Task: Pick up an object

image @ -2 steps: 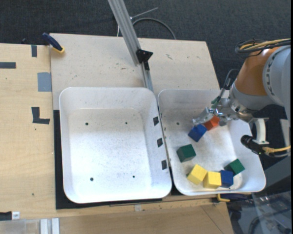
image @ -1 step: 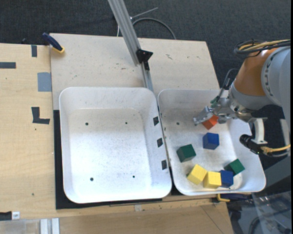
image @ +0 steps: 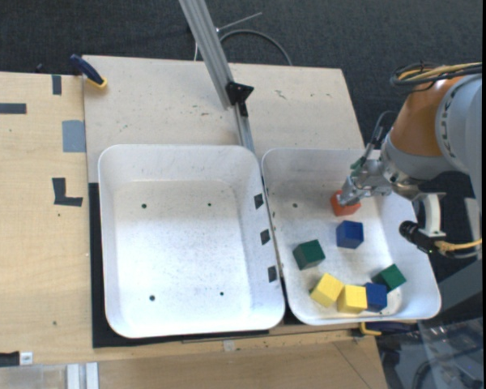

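On the far left the wooden surface (image: 32,217) carries dark tape marks, and a blue-and-yellow clamp (image: 87,70) lies near its top edge; a metal rail (image: 211,47) slants down toward the gap between the bins, with dark carpet beyond. The left bin (image: 178,159) is speckled, so any risk lies in the right bin (image: 287,162). There a green cube (image: 309,254) sits apart, two yellow cubes (image: 338,292) crowd the near wall with a blue cube (image: 376,296) and a second green cube (image: 390,277), and another blue cube (image: 349,234) rests just below the red block (image: 345,204). The pincer (image: 352,191) is down at that red block, near the bin's right wall; whether it is spread or pinching cannot be told from here. The likely failure is a shallow or off-centre grip on the block, letting it slip or tip out on the lift. A descent too close to the wall could also scrape the rim, or nudge the blue cube beside it.
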Available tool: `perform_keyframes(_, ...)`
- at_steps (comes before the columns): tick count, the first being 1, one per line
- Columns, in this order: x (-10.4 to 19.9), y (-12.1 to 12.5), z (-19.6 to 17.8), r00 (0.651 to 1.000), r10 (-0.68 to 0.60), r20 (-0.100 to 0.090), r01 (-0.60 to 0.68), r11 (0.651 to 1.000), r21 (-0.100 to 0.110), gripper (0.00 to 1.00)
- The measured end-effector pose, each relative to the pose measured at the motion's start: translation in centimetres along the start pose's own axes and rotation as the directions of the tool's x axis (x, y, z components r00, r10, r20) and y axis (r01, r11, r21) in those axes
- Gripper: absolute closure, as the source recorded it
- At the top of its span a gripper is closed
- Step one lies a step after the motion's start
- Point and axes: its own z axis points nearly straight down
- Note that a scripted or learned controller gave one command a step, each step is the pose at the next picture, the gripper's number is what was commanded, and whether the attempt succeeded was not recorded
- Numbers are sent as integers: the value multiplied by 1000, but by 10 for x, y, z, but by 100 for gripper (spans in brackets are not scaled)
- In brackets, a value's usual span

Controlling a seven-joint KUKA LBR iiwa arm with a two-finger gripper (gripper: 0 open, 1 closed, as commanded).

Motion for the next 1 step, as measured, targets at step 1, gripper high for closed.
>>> perform_keyframes(1, 8, 1, -45, 1000, 1, -7, 0, 1000, 17, 100)
